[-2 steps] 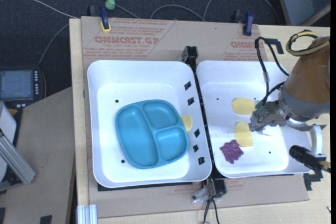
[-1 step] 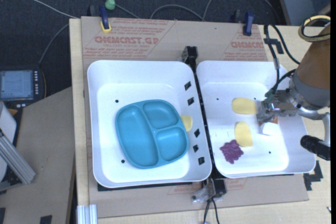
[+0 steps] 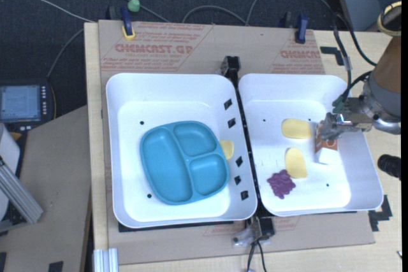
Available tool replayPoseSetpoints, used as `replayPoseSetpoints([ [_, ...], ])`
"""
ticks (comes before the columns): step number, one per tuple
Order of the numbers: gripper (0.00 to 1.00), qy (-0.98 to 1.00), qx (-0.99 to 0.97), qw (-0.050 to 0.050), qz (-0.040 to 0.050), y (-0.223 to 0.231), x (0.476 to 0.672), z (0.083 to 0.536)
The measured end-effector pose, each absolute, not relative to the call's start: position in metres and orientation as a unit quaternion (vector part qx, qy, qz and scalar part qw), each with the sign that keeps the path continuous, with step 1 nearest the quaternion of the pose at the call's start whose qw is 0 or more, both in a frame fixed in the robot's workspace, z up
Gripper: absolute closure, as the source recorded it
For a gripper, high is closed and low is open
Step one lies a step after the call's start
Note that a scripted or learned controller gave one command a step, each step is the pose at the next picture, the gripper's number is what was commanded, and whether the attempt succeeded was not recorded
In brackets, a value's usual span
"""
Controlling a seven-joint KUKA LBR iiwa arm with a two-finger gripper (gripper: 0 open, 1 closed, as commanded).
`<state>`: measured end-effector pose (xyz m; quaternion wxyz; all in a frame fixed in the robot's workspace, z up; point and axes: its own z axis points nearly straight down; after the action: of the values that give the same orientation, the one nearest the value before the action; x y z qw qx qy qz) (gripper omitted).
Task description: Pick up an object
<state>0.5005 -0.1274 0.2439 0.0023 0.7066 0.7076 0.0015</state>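
Note:
In the right bin (image 3: 357, 200) lie a pale yellow oval piece (image 3: 296, 129), a second yellow piece (image 3: 295, 163) and a purple bunch of grapes (image 3: 281, 183). A small red and white object (image 3: 326, 151) sits near the bin's right side. My gripper (image 3: 327, 132) hangs right over the top of that red and white object, and the arm reaches in from the right. Whether the gripper touches the object is hidden from this angle.
The left bin (image 3: 121, 156) holds a blue divided plate (image 3: 183, 161) with a small yellow piece (image 3: 227, 149) tucked against its right edge. A black-clipped divider (image 3: 237, 130) runs between the bins. Cables and clamps lie beyond the far edge of the board.

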Motion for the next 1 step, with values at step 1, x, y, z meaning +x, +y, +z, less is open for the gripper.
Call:
replayPoseSetpoints([
  [1, 1.00, 0.710, 0.705, -0.001, 0.0013, -0.0688, 0.5012, 0.2493],
])
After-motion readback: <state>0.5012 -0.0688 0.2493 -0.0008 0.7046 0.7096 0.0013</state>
